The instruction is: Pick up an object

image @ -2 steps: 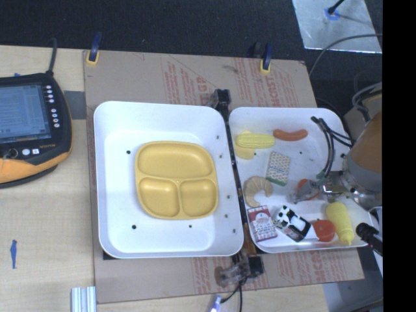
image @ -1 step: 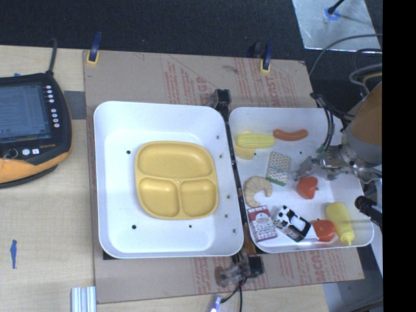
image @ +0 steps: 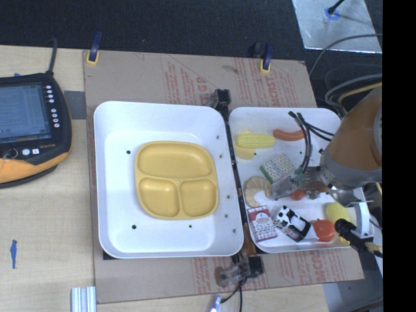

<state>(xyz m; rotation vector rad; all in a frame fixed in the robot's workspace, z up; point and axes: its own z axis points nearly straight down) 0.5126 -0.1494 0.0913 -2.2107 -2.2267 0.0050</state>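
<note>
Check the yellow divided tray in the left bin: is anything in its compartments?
Empty. The yellow tray lies flat in the left bin, and all three of its compartments show bare yellow plastic.

the right bin (image: 250,119) holds a jumble of small toys: a yellow corn cob (image: 253,142) near its upper left, an orange sausage (image: 288,134) beside it, a red-and-white card (image: 262,225) at the lower left, a black-and-white cow (image: 290,221) next to it, and a red tomato (image: 324,230) further right.
</note>
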